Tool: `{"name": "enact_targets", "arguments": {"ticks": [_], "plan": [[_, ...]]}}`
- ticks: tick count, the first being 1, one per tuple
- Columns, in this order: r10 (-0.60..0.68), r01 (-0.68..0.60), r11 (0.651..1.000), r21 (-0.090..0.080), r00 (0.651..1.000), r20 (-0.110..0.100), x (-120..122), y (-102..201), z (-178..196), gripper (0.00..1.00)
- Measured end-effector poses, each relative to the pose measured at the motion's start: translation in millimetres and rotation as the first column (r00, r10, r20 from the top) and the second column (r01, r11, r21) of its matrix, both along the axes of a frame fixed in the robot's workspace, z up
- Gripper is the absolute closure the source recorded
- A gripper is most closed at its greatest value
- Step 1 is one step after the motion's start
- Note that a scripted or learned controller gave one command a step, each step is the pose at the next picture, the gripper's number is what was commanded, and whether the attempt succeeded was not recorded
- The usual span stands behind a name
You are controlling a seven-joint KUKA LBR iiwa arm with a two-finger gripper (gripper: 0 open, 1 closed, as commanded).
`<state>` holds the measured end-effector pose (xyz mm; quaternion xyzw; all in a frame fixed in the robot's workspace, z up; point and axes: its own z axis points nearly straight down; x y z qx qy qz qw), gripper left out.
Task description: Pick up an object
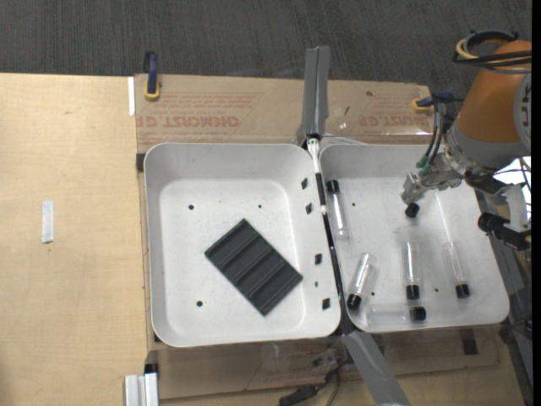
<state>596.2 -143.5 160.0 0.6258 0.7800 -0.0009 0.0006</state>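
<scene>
The gripper (416, 194) hangs over the right bin (494, 311), toward its one o'clock corner; whether it is released or clenched cannot be told. Clear tubes with black caps lie on the bin floor. The nearest tube (412, 269) lies at six o'clock from the gripper, apart from it, upright in view, cap toward six.

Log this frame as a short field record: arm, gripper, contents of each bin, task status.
arm: reaches in from the right, over the right bin
gripper: low above the right bin's upper area, nothing seen between its fingers
left bin: one dark ribbed block, lying diagonally
right bin: several clear tubes with black caps lying scattered
task status: no object visibly picked up
</scene>
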Motion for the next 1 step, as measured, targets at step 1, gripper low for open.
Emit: {"name": "enact_targets", "arguments": {"ticks": [1], "plan": [[0.001,-0.001,1.0,0.0,1.0,0.0,0.0,0.2,0.0,0.0]]}}
